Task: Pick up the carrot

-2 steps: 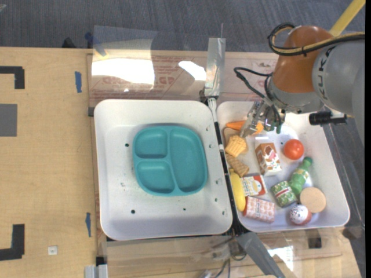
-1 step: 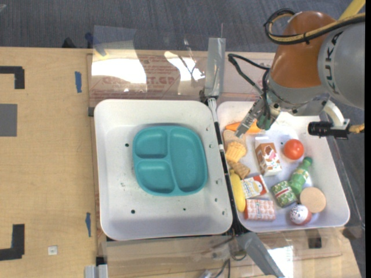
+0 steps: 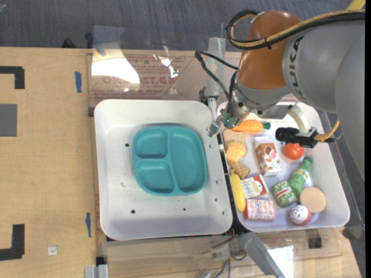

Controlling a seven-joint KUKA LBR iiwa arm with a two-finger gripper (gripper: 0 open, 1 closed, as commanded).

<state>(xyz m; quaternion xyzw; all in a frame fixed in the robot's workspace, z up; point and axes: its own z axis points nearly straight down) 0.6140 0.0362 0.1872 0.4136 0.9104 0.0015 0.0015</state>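
Note:
The orange carrot [image 3: 250,126] with a green stem end lies at the back of the right bin [image 3: 336,172], just under the arm's wrist. My gripper [image 3: 227,119] hangs low over the back left corner of that bin, right beside the carrot's left end and near the divide between the bins. The wrist and its orange band cover the parts above it.
The left bin [image 3: 110,172] holds a teal divided plate [image 3: 170,159]. The right bin is crowded: bread slice [image 3: 234,136], waffle-like piece [image 3: 236,152], banana [image 3: 237,193], juice cartons [image 3: 268,158], tomato [image 3: 294,150], green bottle [image 3: 300,177], a round cookie [image 3: 313,200].

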